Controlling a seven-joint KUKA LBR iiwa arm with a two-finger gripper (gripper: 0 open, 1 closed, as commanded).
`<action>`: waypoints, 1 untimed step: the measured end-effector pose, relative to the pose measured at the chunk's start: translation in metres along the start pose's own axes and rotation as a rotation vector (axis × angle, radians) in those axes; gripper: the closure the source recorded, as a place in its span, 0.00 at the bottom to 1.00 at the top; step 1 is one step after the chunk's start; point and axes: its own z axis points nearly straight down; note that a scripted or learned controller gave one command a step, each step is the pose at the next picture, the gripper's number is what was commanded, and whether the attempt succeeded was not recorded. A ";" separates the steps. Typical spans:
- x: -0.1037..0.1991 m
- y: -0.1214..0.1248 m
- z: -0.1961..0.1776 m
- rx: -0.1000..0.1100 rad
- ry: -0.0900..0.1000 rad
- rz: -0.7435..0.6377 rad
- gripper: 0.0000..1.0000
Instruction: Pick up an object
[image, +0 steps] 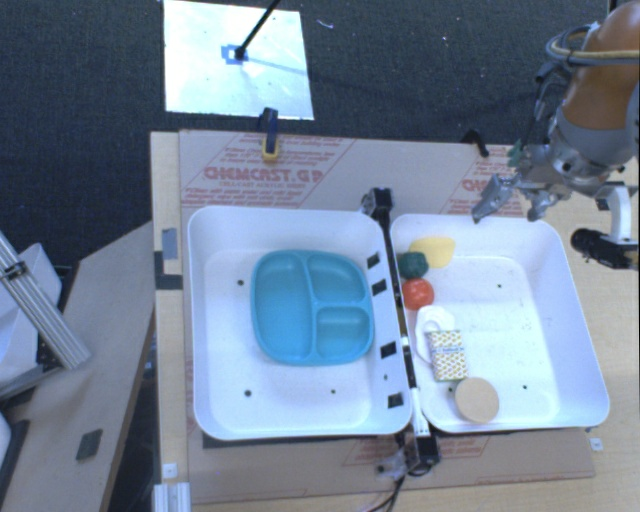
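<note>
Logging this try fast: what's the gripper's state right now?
Gripper: open, holding nothing, above the right bin's far edge.

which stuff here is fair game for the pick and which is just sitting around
For the pick: yellow piece, dark green piece, red-orange ball, white mug, patterned block, tan disc, all in the right bin; gripper open above its far edge.

Lying about: blue divided plate, left bin, yellow clamp.

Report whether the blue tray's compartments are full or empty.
Empty. The blue tray lies flat in the left bin, and all three compartments show bare blue plastic, nothing in them.
</note>
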 end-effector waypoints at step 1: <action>0.000 0.002 -0.008 -0.012 -0.001 -0.002 0.00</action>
